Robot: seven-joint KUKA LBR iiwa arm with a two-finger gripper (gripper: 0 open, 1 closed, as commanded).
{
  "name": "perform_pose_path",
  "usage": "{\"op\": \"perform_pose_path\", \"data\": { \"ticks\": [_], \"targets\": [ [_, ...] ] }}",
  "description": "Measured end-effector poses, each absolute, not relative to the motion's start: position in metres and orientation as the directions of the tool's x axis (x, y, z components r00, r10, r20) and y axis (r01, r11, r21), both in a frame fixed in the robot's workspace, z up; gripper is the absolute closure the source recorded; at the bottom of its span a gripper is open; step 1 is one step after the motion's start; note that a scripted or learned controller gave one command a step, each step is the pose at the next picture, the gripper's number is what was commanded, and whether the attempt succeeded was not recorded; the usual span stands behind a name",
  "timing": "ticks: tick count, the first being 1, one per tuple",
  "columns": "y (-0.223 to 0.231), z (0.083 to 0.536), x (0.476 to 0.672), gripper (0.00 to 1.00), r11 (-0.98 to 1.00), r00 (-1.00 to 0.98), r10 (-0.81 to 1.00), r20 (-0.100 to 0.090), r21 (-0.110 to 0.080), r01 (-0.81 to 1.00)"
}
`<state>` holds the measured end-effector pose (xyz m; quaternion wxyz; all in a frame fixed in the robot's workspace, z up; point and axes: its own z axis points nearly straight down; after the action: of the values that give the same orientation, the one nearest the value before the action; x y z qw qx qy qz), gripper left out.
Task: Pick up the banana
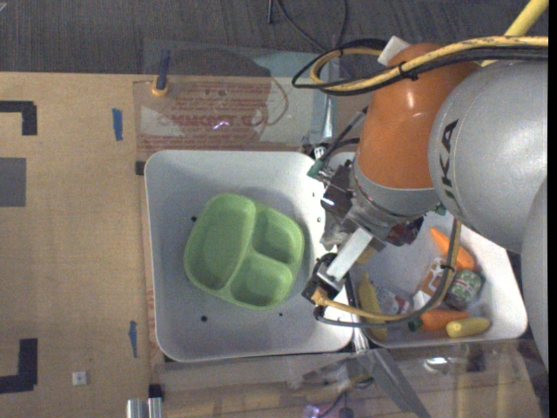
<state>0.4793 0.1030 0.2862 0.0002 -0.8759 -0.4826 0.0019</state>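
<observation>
White bins sat side by side on the tan worktop [70, 233]. The left bin [170, 198] held a green plate [245, 251] with three parts. The plate lay flat in the middle of that bin, a bit to the right, and nothing lay on it.

The big grey arm [496, 138] came in from the right. It had an orange band [396, 129] above the wrist. It covered the far part of the right bin [515, 316]. The tool [346, 207] hung over the place where the two bins meet. Most of it was hidden under the wrist, so I could not tell if it was wide or narrow. I could see nothing held in it.

The banana [370, 296] lay in the right bin, at the left side, near the front corner. It was dull yellow and pointed from far to near. It sat just on the near side of the tool, and I could not tell if they touched.

More things lay to the right of the banana. An orange carrot [453, 247] lay farther back. A second carrot [438, 321] lay by the front wall, touching a short yellow thing [468, 326]. A round greenish thing [467, 286] sat between the two carrots.

A strip of blue tape [117, 124] was stuck on the worktop, far and left of the bins.
</observation>
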Motion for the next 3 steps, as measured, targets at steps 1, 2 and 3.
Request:
{"op": "perform_pose_path", "data": {
  "ticks": [1, 2, 3],
  "targets": [
    [0.137, 0.315, 0.479, 1.0, -0.799, 0.799, 0.601, -0.004, -0.001, 0.601],
    [0.161, 0.284, 0.478, 1.0, -0.491, 0.491, 0.871, -0.004, -0.005, 0.871],
    [0.227, 0.301, 0.53, 1.0, -0.654, 0.654, 0.757, -0.002, -0.001, 0.757]
  ]
}}
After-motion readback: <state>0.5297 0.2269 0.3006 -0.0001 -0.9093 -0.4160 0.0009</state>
